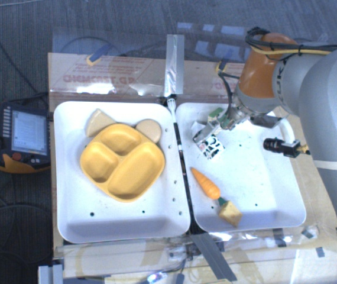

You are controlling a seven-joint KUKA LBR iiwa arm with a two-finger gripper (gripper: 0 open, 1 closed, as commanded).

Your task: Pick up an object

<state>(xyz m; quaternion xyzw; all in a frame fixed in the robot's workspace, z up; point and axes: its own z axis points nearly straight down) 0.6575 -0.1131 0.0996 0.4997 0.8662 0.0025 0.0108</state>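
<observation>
My gripper [208,139] hangs low over the far left part of the right bin [275,188], close to the wall between the two bins. An orange carrot [206,183] with a green end lies on the bin floor just in front of the gripper, apart from it. Past the carrot's green end, a small pale yellow wedge [230,213] rests near the bin's front. I see nothing between the gripper and the bin floor.
The left bin [74,218] holds a yellow divided plate [123,160] with two tan bread-like pieces [100,122] [149,129] behind it. A handheld control pendant [19,136] lies on the floor left of the bench.
</observation>
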